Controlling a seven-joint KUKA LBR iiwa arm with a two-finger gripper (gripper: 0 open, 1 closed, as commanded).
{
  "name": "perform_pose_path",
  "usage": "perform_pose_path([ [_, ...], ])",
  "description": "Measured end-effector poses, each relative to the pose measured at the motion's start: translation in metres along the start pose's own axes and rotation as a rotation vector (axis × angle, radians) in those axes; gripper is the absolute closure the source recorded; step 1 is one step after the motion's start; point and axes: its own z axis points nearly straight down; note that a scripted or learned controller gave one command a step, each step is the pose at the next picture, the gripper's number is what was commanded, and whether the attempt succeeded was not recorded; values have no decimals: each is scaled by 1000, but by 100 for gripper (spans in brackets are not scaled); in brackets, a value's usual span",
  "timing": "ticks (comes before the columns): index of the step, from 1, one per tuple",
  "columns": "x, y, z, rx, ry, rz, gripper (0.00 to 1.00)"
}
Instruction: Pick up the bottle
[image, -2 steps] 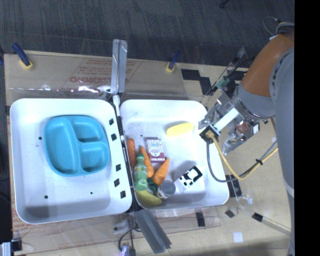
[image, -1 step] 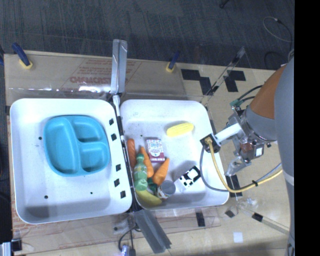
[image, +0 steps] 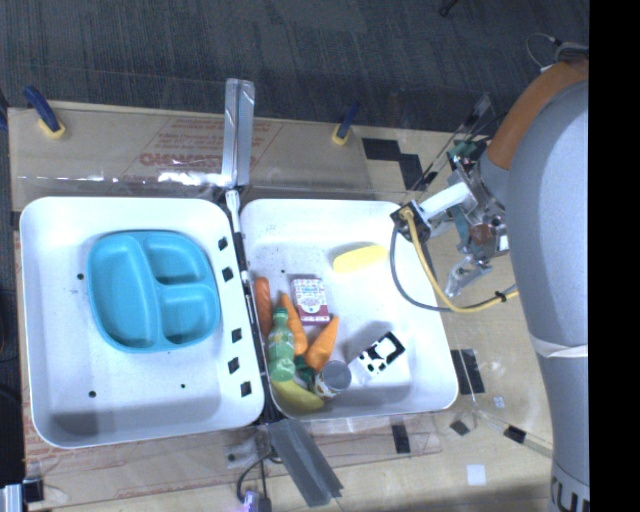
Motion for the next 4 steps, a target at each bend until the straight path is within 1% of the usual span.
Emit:
perform_pose_path([
  [1,-95,-19,-10,0,0,1,0],
  [2,-37,-14,-16,0,1,0,0],
  [3,64,12,-9,0,1,-2,0],
  [4,66,9,-18,3,-2,-13,100],
])
